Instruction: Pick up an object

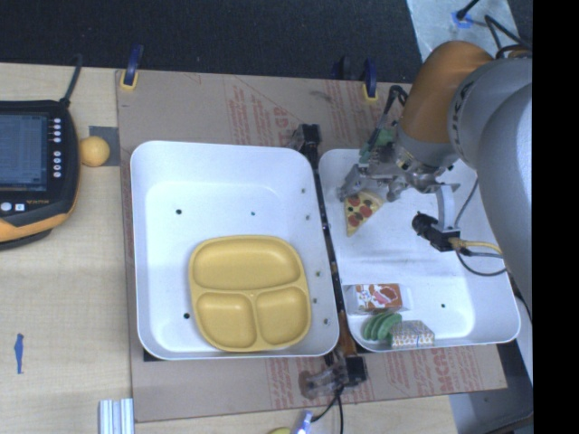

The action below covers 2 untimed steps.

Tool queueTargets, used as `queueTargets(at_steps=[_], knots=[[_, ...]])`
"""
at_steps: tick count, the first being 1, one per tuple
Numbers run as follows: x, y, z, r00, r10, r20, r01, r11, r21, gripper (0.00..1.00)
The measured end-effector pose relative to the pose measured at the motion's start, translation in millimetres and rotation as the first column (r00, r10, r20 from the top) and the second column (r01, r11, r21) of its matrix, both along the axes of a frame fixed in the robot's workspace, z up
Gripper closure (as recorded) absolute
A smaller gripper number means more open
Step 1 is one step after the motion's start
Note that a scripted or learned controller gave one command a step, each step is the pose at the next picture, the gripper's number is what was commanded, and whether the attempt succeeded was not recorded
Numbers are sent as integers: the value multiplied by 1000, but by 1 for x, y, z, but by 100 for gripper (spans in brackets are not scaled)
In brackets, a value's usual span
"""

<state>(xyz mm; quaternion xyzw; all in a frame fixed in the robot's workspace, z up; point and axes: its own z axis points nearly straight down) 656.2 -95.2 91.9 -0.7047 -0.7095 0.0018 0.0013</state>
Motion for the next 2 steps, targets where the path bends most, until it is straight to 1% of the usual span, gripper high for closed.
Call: queueTargets(at_steps=[2], knots=[[0,2,0,1000,0,-1,0,1000,0,0]])
